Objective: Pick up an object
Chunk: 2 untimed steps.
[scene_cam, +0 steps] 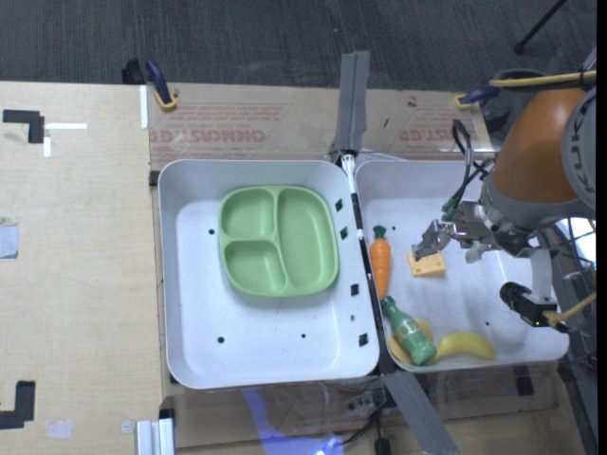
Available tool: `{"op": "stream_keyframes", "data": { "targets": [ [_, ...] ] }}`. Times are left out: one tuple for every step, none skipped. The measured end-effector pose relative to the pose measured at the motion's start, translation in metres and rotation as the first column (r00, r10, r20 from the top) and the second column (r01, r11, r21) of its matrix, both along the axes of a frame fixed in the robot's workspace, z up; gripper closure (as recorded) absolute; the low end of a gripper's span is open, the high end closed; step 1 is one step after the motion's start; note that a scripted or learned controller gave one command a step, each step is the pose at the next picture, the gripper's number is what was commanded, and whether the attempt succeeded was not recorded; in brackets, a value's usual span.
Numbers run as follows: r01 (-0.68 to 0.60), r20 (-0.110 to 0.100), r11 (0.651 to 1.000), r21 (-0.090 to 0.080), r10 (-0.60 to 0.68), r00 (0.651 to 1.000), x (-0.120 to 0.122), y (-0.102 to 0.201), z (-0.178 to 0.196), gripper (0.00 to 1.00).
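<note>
Pale green three-compartment plastic plate in left white bin, then in right white bin orange toy carrot by divider, green bottle and yellow banana near front, yellow cheese wedge with gripper just above it, finger state cannot tell.

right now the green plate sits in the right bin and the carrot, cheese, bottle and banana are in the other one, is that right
Not quite: the green plate sits in the left bin, not the right. The camera view shows it there, alone. The carrot, cheese, bottle and banana are in the other one, the right bin.
</note>
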<state>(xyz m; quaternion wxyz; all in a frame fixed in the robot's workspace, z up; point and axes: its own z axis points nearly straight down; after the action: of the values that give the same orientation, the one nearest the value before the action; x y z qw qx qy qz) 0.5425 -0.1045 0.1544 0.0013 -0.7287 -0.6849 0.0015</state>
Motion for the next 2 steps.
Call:
{"op": "stream_keyframes", "data": {
  "targets": [
    [-0.006,0.001,1.000,0.001,0.006,1.000,-0.030,0.001,-0.064,0.00],
    [0.279,0.001,0.960,-0.001,-0.279,0.960,0.003,0.003,-0.063,0.00]
  ]
}}
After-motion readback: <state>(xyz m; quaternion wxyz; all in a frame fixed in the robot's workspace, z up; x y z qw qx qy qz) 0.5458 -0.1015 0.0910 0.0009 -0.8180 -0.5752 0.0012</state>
